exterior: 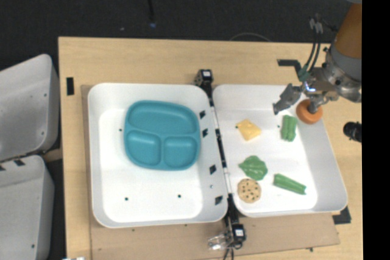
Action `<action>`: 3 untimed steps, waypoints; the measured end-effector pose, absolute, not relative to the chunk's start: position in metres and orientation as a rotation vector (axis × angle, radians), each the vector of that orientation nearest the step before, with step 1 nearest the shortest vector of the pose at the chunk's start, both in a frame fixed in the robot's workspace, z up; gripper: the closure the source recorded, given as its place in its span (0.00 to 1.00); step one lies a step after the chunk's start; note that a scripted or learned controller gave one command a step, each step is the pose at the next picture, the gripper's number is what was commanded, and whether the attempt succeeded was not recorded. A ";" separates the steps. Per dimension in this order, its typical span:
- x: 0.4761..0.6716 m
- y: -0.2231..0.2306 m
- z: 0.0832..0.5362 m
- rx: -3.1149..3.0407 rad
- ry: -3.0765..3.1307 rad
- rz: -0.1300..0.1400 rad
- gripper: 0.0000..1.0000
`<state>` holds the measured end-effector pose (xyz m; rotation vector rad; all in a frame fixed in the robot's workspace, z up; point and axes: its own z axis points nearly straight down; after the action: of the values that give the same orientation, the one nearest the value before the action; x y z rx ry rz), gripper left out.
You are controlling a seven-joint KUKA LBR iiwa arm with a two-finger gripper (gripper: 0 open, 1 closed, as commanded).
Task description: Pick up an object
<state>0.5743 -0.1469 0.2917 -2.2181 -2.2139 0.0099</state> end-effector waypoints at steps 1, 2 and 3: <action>0.576 -0.146 0.298 -2.222 -2.222 -0.001 0.00; 0.569 -0.140 0.243 -2.222 -2.218 0.005 0.00; 0.568 -0.151 0.187 -2.223 -2.217 0.006 0.00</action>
<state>0.5677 -0.1514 0.1865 -2.2227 -2.2168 0.0063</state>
